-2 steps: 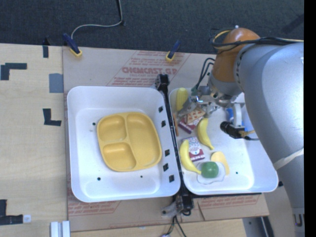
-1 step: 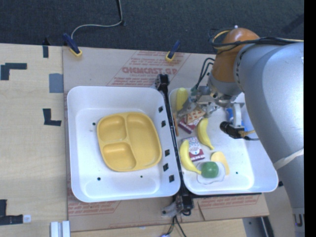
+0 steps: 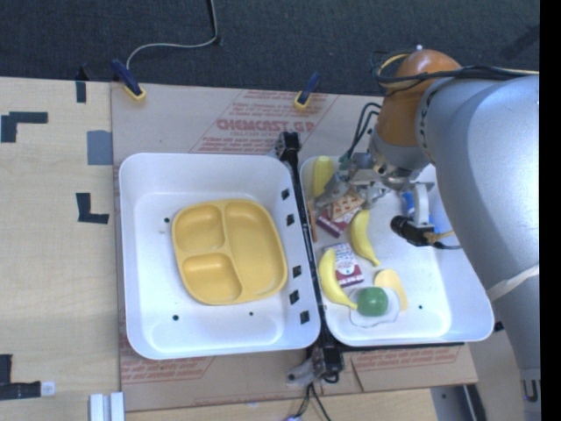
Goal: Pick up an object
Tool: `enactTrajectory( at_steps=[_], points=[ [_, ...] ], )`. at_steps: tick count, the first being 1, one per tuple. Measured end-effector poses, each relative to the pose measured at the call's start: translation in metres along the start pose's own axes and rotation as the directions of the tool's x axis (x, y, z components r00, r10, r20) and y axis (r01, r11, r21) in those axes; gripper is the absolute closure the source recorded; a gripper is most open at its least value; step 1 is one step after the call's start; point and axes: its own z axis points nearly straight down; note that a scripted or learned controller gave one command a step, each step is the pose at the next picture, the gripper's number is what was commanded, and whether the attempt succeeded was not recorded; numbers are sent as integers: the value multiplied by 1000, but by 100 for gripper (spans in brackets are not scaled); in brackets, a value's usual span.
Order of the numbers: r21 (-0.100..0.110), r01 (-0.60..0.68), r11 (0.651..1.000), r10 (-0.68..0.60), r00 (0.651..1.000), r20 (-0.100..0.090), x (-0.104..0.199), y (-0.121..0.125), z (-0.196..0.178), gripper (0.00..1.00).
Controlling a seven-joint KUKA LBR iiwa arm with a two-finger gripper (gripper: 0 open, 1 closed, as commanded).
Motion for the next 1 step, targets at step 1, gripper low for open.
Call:
enactTrajectory(
  at_steps=[1],
  points=[
    [0,0,1000,0,1000,1,0,0,0,0]
  ],
)
